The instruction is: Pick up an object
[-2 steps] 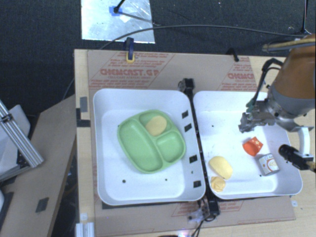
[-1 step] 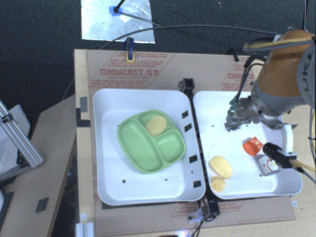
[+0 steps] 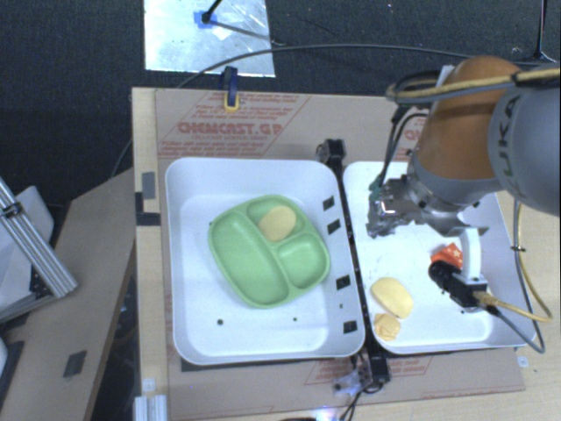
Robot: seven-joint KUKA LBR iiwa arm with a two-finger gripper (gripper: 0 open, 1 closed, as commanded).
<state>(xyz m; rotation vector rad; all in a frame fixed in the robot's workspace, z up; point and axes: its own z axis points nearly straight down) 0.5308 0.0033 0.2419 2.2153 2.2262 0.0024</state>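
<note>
Overhead view: the gripper (image 3: 383, 216) hangs over the right bin (image 3: 500, 327), its state impossible to tell. Two yellow objects (image 3: 392, 296) lie near that bin's front-left corner; another yellow piece (image 3: 278, 223) sits in the green divided plate (image 3: 254, 270) in the left bin (image 3: 188, 323).

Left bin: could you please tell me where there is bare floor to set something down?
In the left bin, bare floor lies left of the green plate and along the front wall. The right bin is crowded by yellow pieces and the arm.
</note>
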